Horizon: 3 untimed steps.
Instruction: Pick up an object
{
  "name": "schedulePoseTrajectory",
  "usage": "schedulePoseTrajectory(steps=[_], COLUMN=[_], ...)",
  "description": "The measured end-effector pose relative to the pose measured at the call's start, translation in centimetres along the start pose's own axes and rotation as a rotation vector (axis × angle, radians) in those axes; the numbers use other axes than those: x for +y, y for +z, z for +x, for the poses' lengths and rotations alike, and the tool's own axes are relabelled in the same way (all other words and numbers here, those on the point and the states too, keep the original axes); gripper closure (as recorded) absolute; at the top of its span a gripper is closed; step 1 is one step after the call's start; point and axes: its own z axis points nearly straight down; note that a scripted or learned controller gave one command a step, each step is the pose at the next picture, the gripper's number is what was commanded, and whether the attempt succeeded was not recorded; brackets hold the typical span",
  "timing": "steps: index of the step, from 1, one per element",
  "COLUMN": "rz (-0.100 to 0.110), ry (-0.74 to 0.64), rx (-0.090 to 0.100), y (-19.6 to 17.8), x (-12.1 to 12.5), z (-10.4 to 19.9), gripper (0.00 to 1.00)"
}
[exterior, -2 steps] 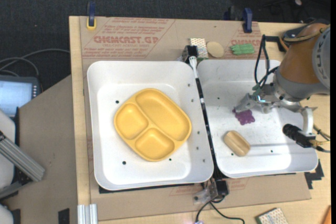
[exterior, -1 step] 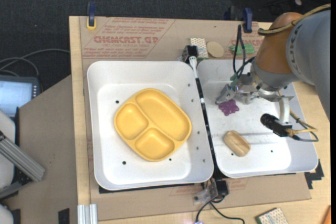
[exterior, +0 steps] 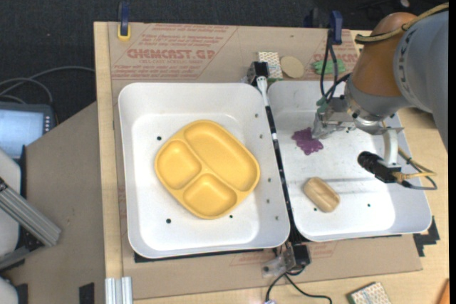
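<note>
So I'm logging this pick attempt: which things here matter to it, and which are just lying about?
In play: gripper; purple piece just beside it; tan roll in the same right bin.
Lying about: yellow divided plate in the left bin; round tan disc on the board behind.

2 white bins on the bench (exterior: 178, 57): left bin (exterior: 135, 153), right bin (exterior: 360, 221). 1 yellow tray (exterior: 206, 169) with 3 compartments, mid left bin. Right bin has 2 things: 1 purple lump (exterior: 308, 142) toward its back edge, 1 tan roll (exterior: 321, 194) toward its front edge. 2 blue clamps on bench back edge: left clamp (exterior: 125, 19), right clamp (exterior: 334, 23). 1 pale disc (exterior: 291, 67) there too
</note>
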Motion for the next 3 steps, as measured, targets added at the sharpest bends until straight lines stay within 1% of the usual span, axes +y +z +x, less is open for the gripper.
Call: schedulePoseTrajectory(steps=[1,2,3], rz=[0.002,0.015,0.004], ry=[0.0,0.002,-0.001], rx=[0.0,0.004,-0.001], y=[0.1,1.3,1.2], x=[0.0,-4.6,0.1], z=[0.0,1.8,0.3], gripper=[0.0,0.0,0.0])
